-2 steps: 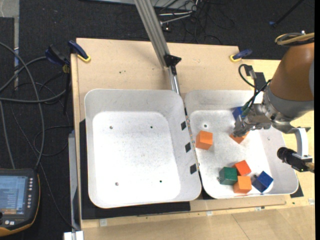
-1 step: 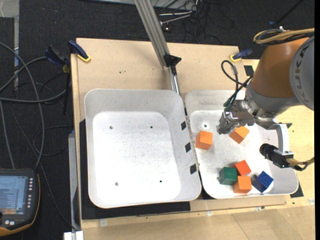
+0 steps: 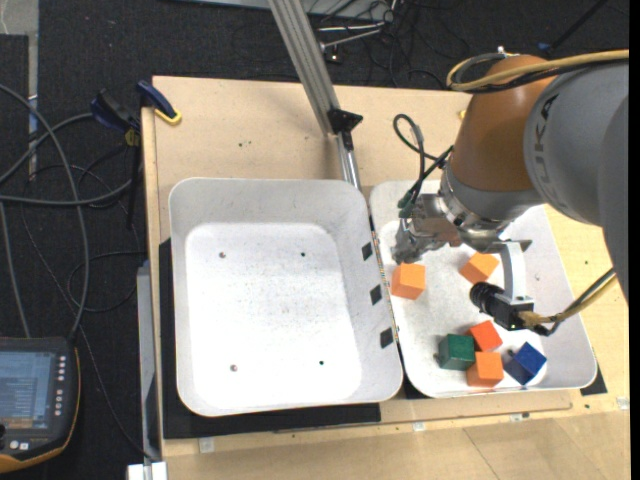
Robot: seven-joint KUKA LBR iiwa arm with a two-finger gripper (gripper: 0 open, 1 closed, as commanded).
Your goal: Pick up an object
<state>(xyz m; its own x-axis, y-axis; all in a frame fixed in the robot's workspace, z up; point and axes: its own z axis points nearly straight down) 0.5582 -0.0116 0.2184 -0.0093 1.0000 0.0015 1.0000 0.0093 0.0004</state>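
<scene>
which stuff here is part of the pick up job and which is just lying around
Job:
gripper, above the orange block
other blocks in the right bin: orange, red-orange, orange, green, blue

Lying about:
left bin
blue clamp
handheld pendant
floor cables

Both bins [image 3: 270,193] are white, on a tan bench [image 3: 250,118]. The blocks are orange [image 3: 408,280], one green [image 3: 459,351] and one blue [image 3: 525,362]. The arm [image 3: 560,138] is grey with an orange band.
</scene>
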